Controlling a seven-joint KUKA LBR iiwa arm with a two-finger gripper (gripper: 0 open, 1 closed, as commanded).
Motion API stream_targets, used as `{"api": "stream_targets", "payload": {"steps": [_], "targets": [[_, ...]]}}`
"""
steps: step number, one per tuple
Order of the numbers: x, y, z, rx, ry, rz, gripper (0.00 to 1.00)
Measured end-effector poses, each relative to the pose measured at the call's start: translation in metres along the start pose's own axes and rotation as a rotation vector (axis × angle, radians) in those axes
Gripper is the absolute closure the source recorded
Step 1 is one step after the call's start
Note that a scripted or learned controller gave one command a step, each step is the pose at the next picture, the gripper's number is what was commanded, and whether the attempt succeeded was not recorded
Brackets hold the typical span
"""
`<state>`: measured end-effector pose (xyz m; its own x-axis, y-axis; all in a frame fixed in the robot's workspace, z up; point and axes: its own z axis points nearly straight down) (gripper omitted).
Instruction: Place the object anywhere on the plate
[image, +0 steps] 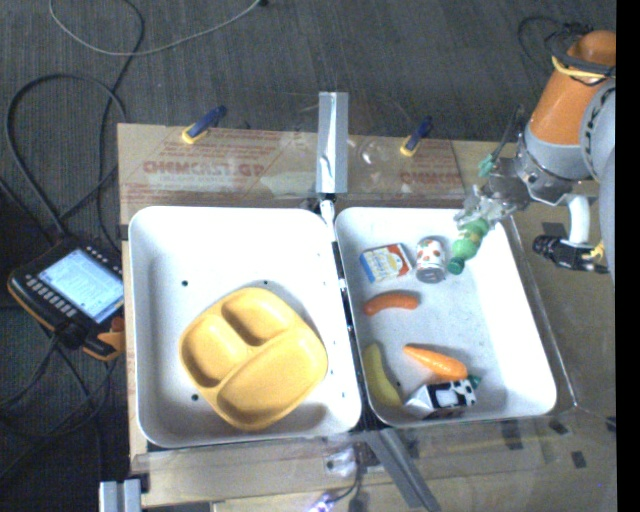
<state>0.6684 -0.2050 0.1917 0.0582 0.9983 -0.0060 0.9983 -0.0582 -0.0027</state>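
Observation:
A yellow divided plate lies in the left bin, toward its near side. My gripper hangs over the far right corner of the right bin. It is shut on a small green object, which dangles from the fingertips just above the bin floor, next to a small can. The plate sits far to the left of the gripper, across the wall between the two bins.
The right bin also holds a white and blue carton, an orange sausage, a carrot, a yellow banana and a black-and-white toy. A tablet lies left of the bench.

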Motion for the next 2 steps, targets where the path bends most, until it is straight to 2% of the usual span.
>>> {"api": "stream_targets", "payload": {"steps": [1, 2], "targets": [[0.048, -0.082, -0.005, 0.000, 0.005, -0.002, 1.00], [0.014, -0.087, -0.065, -0.002, 0.005, -0.058, 1.00]]}}
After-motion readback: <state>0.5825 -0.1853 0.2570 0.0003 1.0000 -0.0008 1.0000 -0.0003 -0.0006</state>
